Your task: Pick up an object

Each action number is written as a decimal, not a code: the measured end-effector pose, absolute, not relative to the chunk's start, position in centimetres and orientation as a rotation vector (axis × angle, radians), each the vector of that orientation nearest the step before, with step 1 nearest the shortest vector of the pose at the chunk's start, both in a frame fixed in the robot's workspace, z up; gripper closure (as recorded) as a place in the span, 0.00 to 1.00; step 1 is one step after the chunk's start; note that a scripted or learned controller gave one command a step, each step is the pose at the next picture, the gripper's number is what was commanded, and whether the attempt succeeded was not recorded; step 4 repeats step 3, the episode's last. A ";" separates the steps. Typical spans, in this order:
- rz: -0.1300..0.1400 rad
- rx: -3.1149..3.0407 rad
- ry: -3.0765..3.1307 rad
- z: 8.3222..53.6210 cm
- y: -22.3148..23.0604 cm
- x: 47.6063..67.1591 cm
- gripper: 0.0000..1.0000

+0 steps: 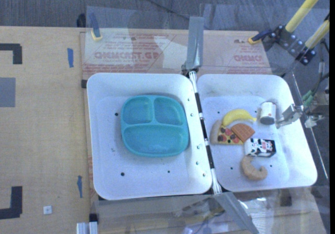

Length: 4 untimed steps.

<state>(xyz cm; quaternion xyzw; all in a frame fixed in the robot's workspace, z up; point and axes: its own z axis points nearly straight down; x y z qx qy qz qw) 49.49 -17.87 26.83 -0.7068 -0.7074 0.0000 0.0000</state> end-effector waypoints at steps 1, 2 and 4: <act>-0.001 -2.273 -2.170 9.4 -14.0 56.6 0.00; -0.002 -2.279 -2.165 10.4 -14.2 56.6 1.00; 0.000 -2.418 -2.007 25.5 -7.4 58.4 1.00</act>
